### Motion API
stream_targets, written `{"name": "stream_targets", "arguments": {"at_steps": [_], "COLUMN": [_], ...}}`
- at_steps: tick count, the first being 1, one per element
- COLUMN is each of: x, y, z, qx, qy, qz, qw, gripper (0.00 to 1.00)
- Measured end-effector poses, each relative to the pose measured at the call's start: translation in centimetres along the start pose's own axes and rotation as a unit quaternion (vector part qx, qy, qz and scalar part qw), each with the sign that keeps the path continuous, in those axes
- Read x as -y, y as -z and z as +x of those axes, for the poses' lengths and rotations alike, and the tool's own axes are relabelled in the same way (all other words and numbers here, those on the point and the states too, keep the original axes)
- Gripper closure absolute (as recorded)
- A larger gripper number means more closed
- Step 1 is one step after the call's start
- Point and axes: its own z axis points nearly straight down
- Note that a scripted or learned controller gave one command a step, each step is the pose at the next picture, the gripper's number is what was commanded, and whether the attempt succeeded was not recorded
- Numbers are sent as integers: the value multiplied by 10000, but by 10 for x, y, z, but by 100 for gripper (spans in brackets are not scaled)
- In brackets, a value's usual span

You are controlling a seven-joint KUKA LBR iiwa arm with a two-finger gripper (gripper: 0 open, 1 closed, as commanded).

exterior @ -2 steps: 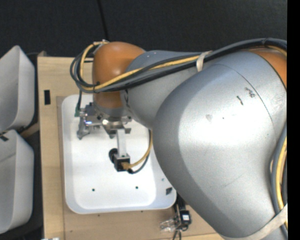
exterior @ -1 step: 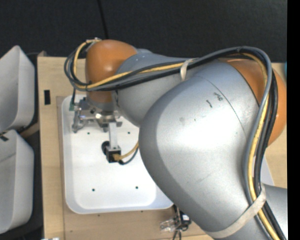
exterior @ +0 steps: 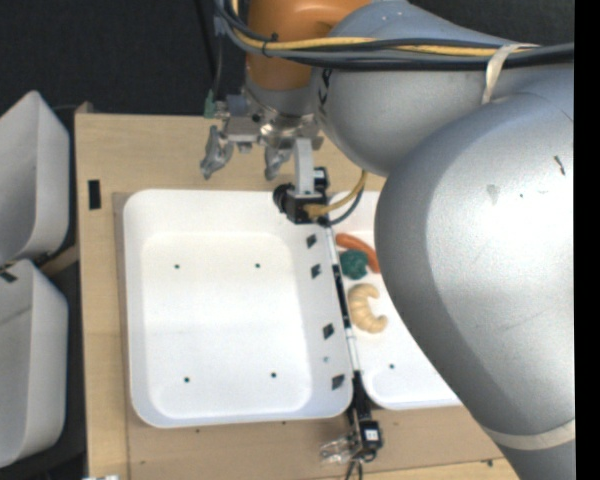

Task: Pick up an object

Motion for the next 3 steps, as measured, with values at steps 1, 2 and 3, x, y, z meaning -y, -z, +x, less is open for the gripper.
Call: {"name": "stream_targets", "arguments": {"at_steps": [1,2,3], "x": [3,81,40], "y": [1,59,178], "z": [2,29,67], "qx": [16,2,-18], "qy": [32,32,41], "qz": [61,77,16], "qw": [10000,10000,10000], "gripper": [100,100,100]}}
